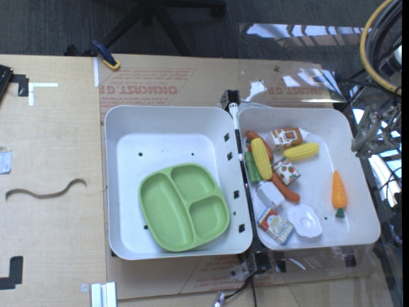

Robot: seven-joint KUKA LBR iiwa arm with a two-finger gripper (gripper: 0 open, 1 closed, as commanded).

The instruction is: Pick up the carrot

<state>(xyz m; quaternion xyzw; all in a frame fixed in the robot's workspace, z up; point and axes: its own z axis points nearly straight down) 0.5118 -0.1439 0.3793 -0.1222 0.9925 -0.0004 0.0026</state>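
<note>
One carrot (338,192) lying near right bin (358,235) edge, gripper (369,133) above-right of it, grip state unclear

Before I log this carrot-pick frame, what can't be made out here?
- Gripper, camera view: lost in glare and cables at the right edge; finger state unreadable.
- Carrot: its green end is too small to resolve.
- Cartons: labels too small to read.
- Sausage: partly hidden under the corn and cartons.

A corn cob (260,159) hides the middle of the sausage (276,183) beneath it
</note>
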